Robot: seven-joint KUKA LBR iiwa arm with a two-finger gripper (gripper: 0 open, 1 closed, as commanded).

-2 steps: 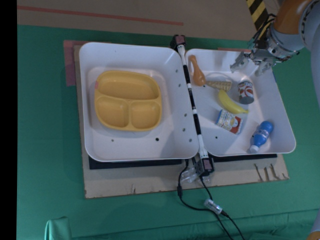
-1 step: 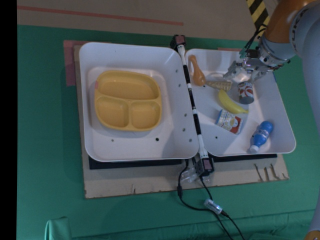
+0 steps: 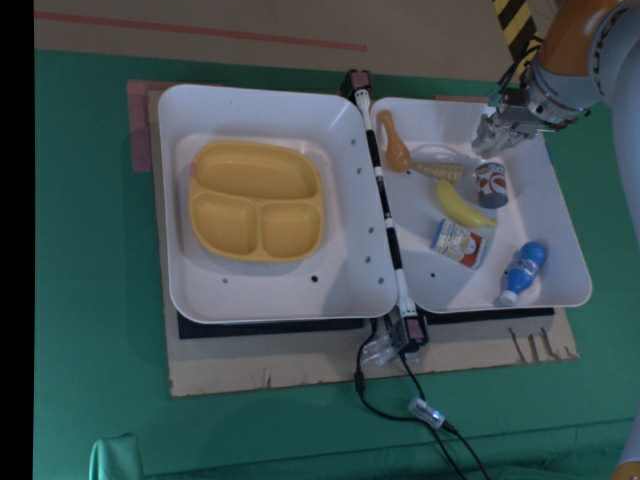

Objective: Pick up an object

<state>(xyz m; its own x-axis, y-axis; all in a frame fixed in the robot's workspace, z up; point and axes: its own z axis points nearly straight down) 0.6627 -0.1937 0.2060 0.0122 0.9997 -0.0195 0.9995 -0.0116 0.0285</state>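
A grey robot arm with an orange band (image 3: pixel 590 13) reached in from the right edge of the overhead view, its upper part cut off by the frame. Its two-finger gripper (image 3: pixel 492 140) hung over the far part of the right shallow white plastic bin (image 3: pixel 570 258). How wide its jaws stood could not be made out, as the tips blurred together against the white bin.

Nothing sat between the fingers. The nearest object was a small grey and red can (image 3: pixel 491 185), just below the gripper in the view and apart from it. A yellow banana (image 3: pixel 463 206) lay beside the can, toward the middle of the bin. To the gripper's left lay a corn cob (image 3: pixel 440 171) and an orange squash-shaped toy (image 3: pixel 394 143), close to the divider between the bins. Nearer the front sat a small printed carton (image 3: pixel 459 242), its label too small to read, and a blue and white plastic bottle (image 3: pixel 523 272) lying on its side near the front right corner.

The left white bin (image 3: pixel 200 288) held a yellow three-compartment tray (image 3: pixel 257 200), well apart from the gripper
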